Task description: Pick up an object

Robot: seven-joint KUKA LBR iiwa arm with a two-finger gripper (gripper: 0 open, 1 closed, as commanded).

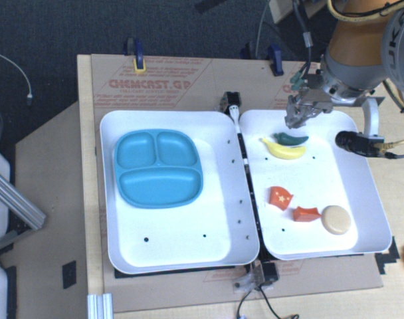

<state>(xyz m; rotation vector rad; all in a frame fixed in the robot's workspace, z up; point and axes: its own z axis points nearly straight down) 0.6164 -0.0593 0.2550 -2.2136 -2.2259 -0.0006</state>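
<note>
Camera view: hand (299,120) hovers over the right bin (361,198), just above a dark green piece (292,138) and banana (285,151).
Grip: cannot tell.
Near end: red pieces (280,197), (306,213), beige round (335,219).
Left bin (189,234): blue divided plate (159,167).
</note>
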